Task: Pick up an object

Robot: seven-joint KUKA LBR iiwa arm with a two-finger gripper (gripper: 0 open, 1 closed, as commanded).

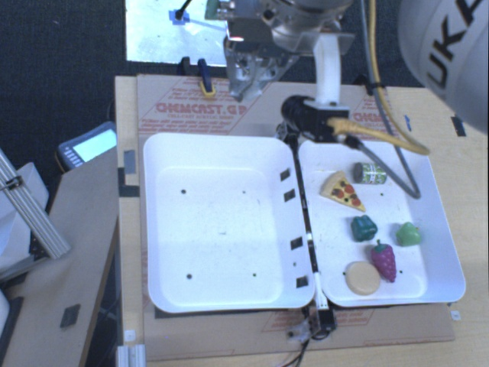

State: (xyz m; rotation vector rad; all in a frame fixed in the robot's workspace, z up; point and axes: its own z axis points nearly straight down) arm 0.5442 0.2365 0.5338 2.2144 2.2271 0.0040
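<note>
Nearest, a bun [362,277] lies far below-right of the claw [246,82]; its spread I cannot tell; crowded grapes [384,261] risk a nudged, failed pinch.

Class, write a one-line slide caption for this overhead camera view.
End effector hovers behind two white bins; toy foods, including a pizza slice, lie in the right bin.

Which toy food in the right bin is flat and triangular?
The pizza slice, yellow with red dots, lying near the bin's divider; the others are rounded or cylindrical.
</note>
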